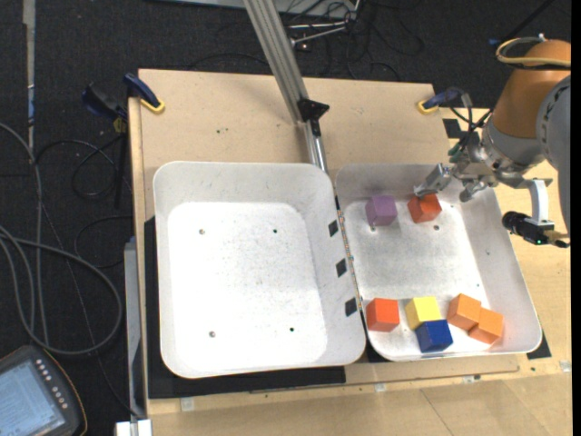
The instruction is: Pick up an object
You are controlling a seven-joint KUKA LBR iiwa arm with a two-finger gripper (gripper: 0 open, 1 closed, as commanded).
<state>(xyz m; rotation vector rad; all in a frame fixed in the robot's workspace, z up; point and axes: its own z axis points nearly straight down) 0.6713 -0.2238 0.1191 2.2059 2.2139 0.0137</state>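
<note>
The hand hovers by an unlabelled red block (no writing legible) — finger state unclear.

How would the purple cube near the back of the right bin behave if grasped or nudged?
The purple cube looks like a rigid block with flat faces, so it would probably slide, not roll. It seems small and likely light. Standing apart from the red-orange cube, it should leave finger room.

Two white bins sit side by side on one bench. Seven blocks: one purple, one red, three orange, one yellow, one blue. Two clamps grip the bench's far corners.
</note>
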